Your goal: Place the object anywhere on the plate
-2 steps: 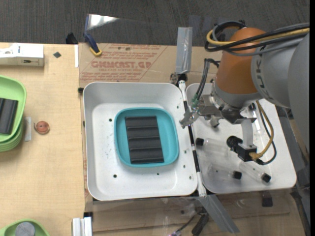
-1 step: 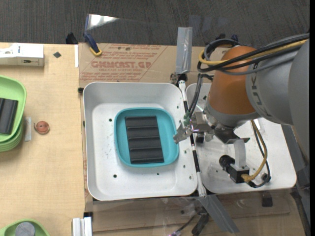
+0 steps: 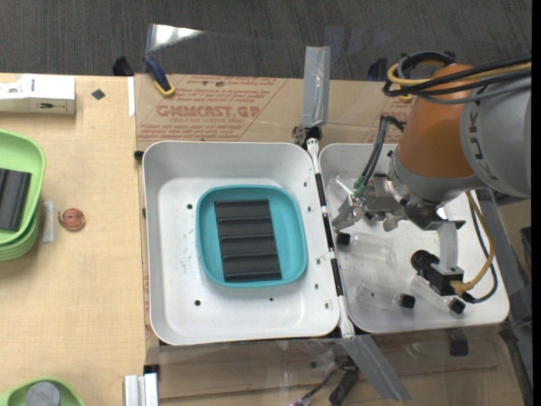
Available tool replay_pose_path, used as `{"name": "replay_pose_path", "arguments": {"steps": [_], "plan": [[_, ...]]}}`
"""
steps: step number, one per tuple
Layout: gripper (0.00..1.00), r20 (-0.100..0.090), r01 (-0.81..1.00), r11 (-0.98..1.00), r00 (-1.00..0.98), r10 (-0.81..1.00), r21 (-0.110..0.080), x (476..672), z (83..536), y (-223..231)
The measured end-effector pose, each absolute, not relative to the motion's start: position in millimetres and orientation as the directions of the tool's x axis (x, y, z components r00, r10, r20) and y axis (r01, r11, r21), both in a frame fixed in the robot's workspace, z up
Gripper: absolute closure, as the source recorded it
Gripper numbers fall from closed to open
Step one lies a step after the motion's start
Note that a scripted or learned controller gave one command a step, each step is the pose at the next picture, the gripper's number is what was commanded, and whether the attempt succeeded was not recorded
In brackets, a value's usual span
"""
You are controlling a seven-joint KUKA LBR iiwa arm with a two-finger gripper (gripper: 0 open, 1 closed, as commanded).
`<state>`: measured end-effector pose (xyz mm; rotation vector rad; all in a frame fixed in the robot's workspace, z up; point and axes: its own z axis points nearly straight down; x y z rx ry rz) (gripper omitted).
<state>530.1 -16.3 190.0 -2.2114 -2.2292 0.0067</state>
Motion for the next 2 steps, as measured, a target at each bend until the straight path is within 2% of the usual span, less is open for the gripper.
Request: {"name": "replay_pose_path", "arguments": {"steps": [1, 2], "plan": [[0.00, -0.003, 0.994, -0.110, 0.110, 0.994, -0.002, 480.6, 287, -67], [0.00, -0.003, 0.999, -0.043, 0.043, 0.999, -0.002, 478.7, 441, -123]]}}
